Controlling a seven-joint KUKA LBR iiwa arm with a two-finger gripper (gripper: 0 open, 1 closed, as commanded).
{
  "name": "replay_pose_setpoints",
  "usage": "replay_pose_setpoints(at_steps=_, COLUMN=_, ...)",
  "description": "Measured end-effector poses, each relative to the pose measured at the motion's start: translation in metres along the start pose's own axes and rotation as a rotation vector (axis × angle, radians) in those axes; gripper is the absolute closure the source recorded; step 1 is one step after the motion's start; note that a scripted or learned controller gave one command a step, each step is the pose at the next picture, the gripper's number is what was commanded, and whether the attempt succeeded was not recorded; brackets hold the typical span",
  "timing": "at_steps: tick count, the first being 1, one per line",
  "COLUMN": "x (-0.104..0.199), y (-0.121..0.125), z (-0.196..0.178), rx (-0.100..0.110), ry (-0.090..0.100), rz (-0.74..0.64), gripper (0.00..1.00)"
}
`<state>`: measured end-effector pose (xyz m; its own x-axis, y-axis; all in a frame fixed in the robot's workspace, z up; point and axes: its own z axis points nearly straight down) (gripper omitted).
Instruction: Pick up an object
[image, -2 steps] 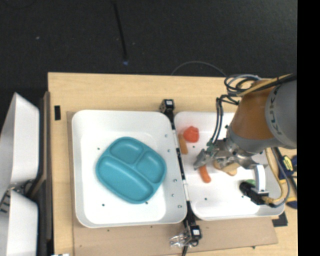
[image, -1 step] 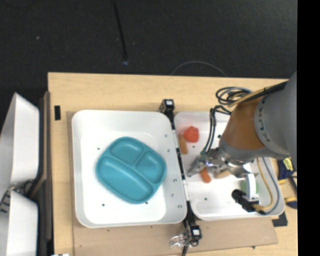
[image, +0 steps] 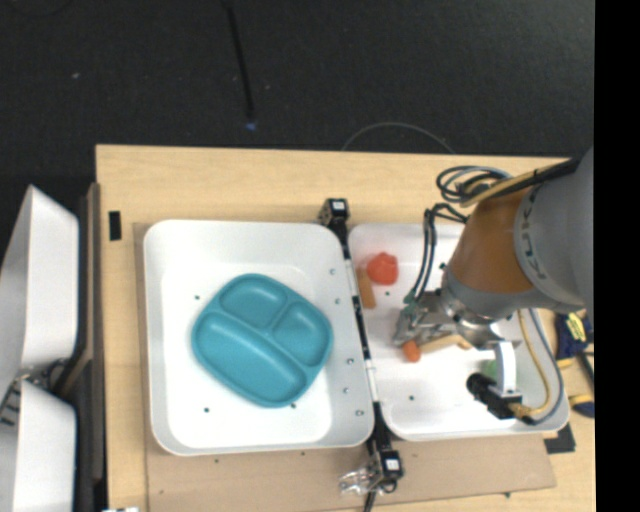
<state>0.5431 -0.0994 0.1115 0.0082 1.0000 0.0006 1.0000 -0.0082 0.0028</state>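
Surroundings: dark floor around a pale wooden worktop (image: 250, 180) that carries two shallow white bins side by side.
Left bin (image: 170, 400): holds one teal divided plate (image: 262, 338), lying flat near its middle.
Right bin (image: 440, 420): holds the small things and the arm reaches into it from the right.
Red object (image: 381, 268): a small rounded piece near the far left corner of the right bin, apart from the gripper.
Brown stick (image: 366, 292): lies along the wall between the bins, just below the red object.
Orange object (image: 411, 351): a small piece on the bin floor, just beside the lower edge of the gripper.
Gripper (image: 422, 325): low over the bin floor, left of the grey and orange wrist; whether it is released or clenched I cannot tell, the metal parts blur together.
Target relation: the orange object seems to sit at the gripper tip, perhaps touching it, but it is not clearly between the tips.
Doing the step well: I judge the gripper should centre over the orange object before closing, then lift straight up and slowly.
Risk: a closing off centre may push the piece away.
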Motion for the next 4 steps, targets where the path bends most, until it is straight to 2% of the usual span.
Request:
replay_pose_setpoints(at_steps=1, x=-0.003, y=0.011, z=-0.059, rx=-0.005, ry=-0.002, rz=-0.011, gripper=1.00)
replay_pose_setpoints(at_steps=3, x=-0.009, y=0.019, z=-0.144, rx=-0.002, ry=-0.001, rz=-0.012, gripper=1.00)
replay_pose_setpoints(at_steps=4, x=0.039, y=0.018, z=-0.145, rx=0.002, ry=0.001, rz=-0.015, gripper=1.00)
